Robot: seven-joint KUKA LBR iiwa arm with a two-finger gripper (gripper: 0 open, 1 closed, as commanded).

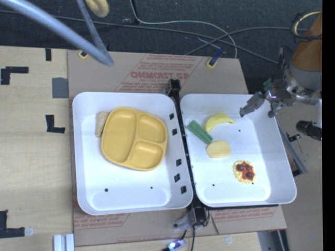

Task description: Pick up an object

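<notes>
Two white bins sit side by side on cardboard over a pale wooden bench, cables trailing across dark floor above. The gripper, fingers spread and holding nothing, hangs over the right bin's upper right rim, near a banana. A yellow plate fills the left bin.

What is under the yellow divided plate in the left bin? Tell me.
A tan, rough-looking piece pokes out from under the yellow divided plate at its left edge. How far it reaches beneath is covered.
</notes>
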